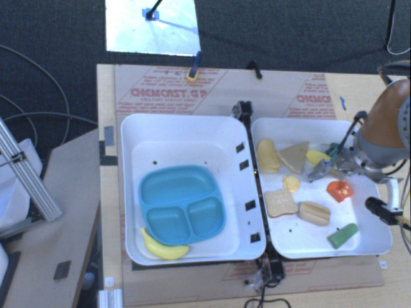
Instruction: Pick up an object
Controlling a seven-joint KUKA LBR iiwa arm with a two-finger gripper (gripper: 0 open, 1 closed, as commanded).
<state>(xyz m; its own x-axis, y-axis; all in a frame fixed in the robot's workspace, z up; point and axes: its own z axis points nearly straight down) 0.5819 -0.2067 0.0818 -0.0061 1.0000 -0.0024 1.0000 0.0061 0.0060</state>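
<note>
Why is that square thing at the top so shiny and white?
In the camera view, the square sheet behind the bench catches strong glare and looks washed out; the two white bins are bright too, while the dark floor stays dim. The gripper looks slightly blurry.

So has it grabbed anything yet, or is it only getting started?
Nothing looks picked up yet. The gripper is low in the right bin, among the toy food near the tan wedge and the red piece. Whether it has hold of anything is unclear. Gripping and lifting an item remain.
</note>
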